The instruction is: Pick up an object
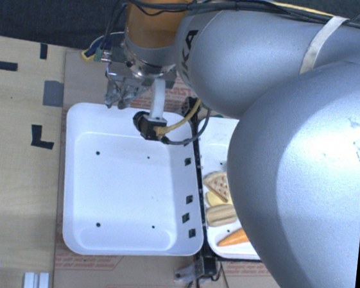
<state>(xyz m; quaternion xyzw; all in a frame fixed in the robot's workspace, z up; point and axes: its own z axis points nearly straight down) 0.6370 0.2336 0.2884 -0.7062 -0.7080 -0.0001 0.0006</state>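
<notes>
My gripper (120,98) hangs over the far rim of the left white bin (75,160), near its back left corner. Nothing shows beneath it except the bin's rim. A white post with a black piece and cables (150,125) hangs just right of it. In the right bin (214,137), mostly hidden by my arm, lie a tan waffle-like piece (218,185), a beige bun-shaped object (219,214) and an orange carrot-like object (234,238). All three objects sit well to the right of the gripper and nearer the front.
My bulky grey arm (299,121) covers most of the right bin and the upper right of the view. Black clips (189,202) line the wall between the bins. Brown cardboard (89,262) lies under the bins on the wooden bench.
</notes>
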